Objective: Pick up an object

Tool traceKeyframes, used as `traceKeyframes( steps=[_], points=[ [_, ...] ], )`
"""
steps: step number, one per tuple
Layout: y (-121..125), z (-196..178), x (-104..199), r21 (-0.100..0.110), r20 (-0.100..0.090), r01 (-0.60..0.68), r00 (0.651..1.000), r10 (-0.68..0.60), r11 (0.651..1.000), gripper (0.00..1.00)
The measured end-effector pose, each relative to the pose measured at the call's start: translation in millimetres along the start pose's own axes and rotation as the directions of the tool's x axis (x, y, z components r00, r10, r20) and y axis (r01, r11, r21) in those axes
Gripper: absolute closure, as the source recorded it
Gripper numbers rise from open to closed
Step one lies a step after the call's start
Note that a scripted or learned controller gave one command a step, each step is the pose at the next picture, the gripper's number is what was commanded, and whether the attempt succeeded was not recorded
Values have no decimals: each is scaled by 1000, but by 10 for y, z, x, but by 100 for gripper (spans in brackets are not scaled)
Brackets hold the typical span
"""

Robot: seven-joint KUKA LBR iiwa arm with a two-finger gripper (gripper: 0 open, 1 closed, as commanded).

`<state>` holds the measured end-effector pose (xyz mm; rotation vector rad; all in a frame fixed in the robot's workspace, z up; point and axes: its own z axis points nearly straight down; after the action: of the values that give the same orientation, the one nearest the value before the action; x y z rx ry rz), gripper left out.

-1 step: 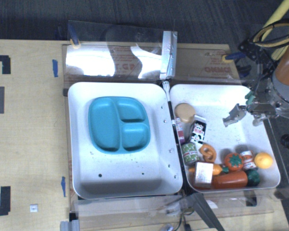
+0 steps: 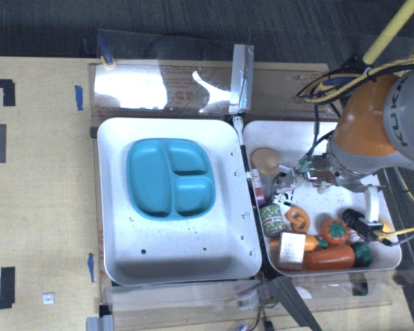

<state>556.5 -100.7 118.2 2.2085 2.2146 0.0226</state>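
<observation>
Right bin (image 2: 393, 257): toy objects (image 2: 324, 243) heaped along the near wall. Left bin (image 2: 117, 247) bears a blue divided tray (image 2: 170, 178). Gripper (image 2: 293, 178) low over the right bin's middle, beyond the heap; claw state cannot be told.

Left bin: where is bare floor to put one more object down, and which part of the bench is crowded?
In the left bin, bare floor rings the blue divided plate; the widest strip lies between the plate and the near wall. The right bin is crowded: a tomato, a carrot and a small can pack its near half, below the gripper.
</observation>
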Motion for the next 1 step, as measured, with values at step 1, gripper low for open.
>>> traceKeyframes(
  steps=[1],
  points=[
    [-39,-149,-131,16,2,-46,999,46,999,0]
  ],
)
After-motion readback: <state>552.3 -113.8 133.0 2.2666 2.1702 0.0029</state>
